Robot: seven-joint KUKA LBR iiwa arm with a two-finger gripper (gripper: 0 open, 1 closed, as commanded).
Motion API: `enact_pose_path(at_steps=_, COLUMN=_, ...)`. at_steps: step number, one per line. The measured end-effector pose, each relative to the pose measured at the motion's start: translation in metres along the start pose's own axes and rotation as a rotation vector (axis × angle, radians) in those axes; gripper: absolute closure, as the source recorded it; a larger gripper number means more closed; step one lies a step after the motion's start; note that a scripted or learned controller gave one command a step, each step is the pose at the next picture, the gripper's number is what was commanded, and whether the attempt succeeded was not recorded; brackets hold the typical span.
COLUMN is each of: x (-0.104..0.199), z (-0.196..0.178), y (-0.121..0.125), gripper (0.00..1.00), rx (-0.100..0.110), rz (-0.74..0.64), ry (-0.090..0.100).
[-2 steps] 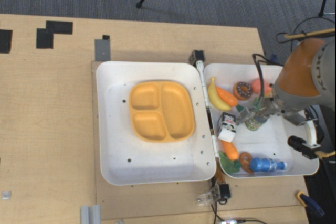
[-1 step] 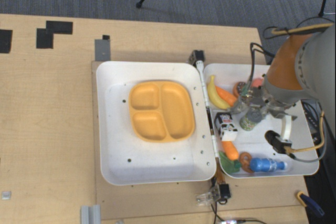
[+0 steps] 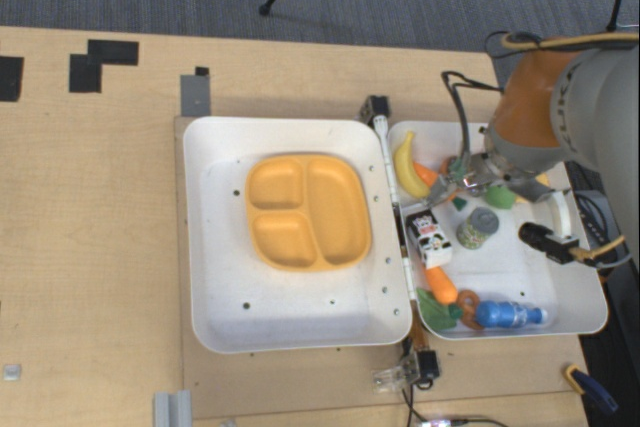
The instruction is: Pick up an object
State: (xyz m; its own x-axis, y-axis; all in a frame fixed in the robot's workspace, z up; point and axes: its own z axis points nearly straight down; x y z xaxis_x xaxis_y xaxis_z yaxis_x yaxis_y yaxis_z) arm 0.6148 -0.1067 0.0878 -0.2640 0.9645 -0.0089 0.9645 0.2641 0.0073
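My gripper [image 3: 460,183] hangs low over the upper part of the right bin [image 3: 575,315], just right of a yellow banana [image 3: 405,165] and a small orange piece [image 3: 428,176]. A green object [image 3: 501,197] lies right beside the gripper, and a grey can [image 3: 478,226] stands just below it. Nothing shows held in the gripper. Lower in the bin lie a black-and-white box [image 3: 425,230], a carrot [image 3: 440,284] and a blue bottle [image 3: 511,316].
The left bin [image 3: 215,295] holds an orange divided plate [image 3: 305,212]. The grey arm with its orange band [image 3: 530,105] reaches in from the right over the right bin's far corner. A divider rail [image 3: 392,205] separates the bins.
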Motion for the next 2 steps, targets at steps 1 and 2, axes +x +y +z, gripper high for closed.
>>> enact_pose_path(at_steps=1, x=0.002, z=-0.011, y=0.002, gripper=1.0, rx=-0.004, rz=-0.003, ry=0.002)
enact_pose_path(at_steps=2, x=0.046, z=-0.098, y=0.015, gripper=1.0, rx=0.0, rz=-0.537, ry=0.008)
